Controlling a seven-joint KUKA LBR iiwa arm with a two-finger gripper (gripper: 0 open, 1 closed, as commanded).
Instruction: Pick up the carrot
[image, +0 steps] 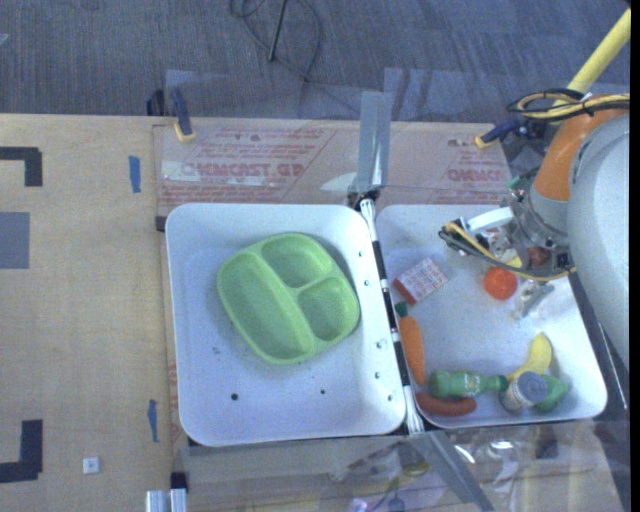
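The carrot (412, 347) lies in the right bin (590, 385), close against its left wall, its length running up and down the view with the narrow tip toward the upper edge. Just below its lower end a red sausage-shaped piece (447, 405) lies along the bin's near wall, and a green bottle (466, 382) rests on its side just above that, pointing right. Further right along the near wall stand a small jar with a dark lid (530, 391) and a yellow banana (540, 353) just above it. A small red and white packet (421, 279) lies above the carrot, apart from it. An orange ball (500, 283) sits in the upper right part of the bin, right beside the gripper (531, 296), which hangs low over that corner, well apart from the carrot; whether its fingers are spread or closed cannot be told from this angle, and nothing is seen between them. The grey arm (610, 210) with its orange band comes in from the right. The left bin (200, 400) holds a green divided plate (288, 296) lying flat near its middle. Both bins sit side by side on the wooden bench (70, 330)
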